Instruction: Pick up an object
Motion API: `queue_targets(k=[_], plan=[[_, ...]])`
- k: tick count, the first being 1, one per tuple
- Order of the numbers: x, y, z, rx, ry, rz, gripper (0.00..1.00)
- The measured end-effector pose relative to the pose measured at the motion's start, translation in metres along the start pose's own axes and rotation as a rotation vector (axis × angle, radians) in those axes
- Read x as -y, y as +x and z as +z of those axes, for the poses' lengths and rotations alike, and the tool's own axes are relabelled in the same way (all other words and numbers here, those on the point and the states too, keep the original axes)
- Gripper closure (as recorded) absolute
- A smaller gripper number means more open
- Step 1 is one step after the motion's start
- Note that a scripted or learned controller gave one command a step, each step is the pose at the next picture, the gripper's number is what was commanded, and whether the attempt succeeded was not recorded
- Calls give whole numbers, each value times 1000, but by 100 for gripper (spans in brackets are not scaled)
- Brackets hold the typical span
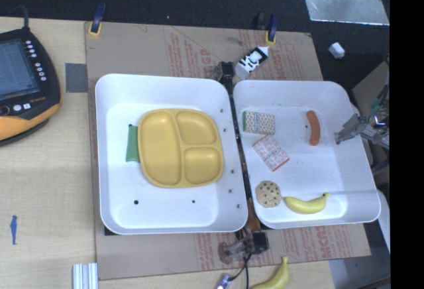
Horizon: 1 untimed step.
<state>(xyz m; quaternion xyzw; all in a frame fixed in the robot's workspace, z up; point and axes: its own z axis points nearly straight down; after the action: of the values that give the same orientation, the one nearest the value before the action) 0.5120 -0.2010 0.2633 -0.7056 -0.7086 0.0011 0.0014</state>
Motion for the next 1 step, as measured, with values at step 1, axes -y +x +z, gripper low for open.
queue_targets(k=[1], plan=[[-51, -10, 97, 0, 4, -4, 0]])
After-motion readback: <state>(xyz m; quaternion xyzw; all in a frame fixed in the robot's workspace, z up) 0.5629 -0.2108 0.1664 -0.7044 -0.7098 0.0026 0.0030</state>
